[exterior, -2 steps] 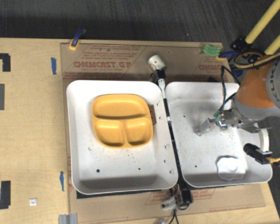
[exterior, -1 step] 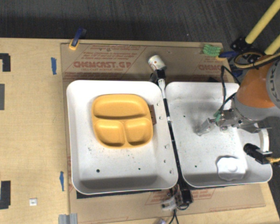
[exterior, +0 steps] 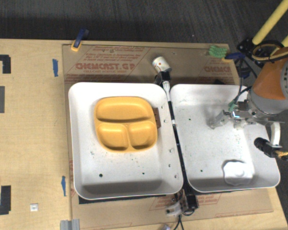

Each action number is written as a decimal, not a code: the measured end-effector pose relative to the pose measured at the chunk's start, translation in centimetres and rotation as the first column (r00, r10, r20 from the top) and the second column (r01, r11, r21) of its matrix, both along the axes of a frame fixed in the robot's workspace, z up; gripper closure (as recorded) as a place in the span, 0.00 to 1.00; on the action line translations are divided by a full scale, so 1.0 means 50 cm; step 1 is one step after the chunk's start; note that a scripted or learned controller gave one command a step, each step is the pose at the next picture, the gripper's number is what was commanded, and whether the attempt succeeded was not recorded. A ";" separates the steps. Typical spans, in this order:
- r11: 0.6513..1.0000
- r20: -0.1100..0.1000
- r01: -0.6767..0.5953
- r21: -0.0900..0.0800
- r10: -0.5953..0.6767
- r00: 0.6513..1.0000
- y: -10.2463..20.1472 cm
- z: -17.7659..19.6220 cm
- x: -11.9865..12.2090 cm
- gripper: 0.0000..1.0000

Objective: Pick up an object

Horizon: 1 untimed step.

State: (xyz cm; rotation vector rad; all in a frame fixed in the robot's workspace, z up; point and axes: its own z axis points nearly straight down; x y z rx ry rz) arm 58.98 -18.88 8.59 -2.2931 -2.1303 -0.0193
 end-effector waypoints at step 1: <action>0.996 0.001 -0.089 -0.018 0.089 0.996 0.052 -0.001 0.094 0.00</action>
